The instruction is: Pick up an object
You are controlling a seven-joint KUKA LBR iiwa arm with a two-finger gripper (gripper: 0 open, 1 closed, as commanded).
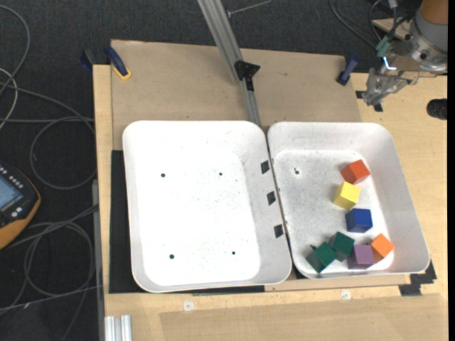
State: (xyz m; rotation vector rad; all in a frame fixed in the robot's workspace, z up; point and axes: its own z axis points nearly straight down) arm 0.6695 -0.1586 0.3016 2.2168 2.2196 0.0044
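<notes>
Several small blocks lie in the right bin (313, 137): a red-orange block (355, 170), a yellow block (347, 195), a blue block (359, 219), an orange block (382, 246), a purple block (363, 254) and two dark green blocks (342, 243) (324, 256). My gripper (377, 94) hangs high at the upper right, beyond the right bin's far rim and well away from the blocks. Nothing shows between its fingertips.
The left bin (192, 204) stands beside the right one. A slanted metal pole (227, 48) crosses the bench behind the bins. Blue clamps (118, 61) (348, 68) sit on the bench's far edge. Cables and a yellow device (14, 201) lie on the floor at left.
</notes>
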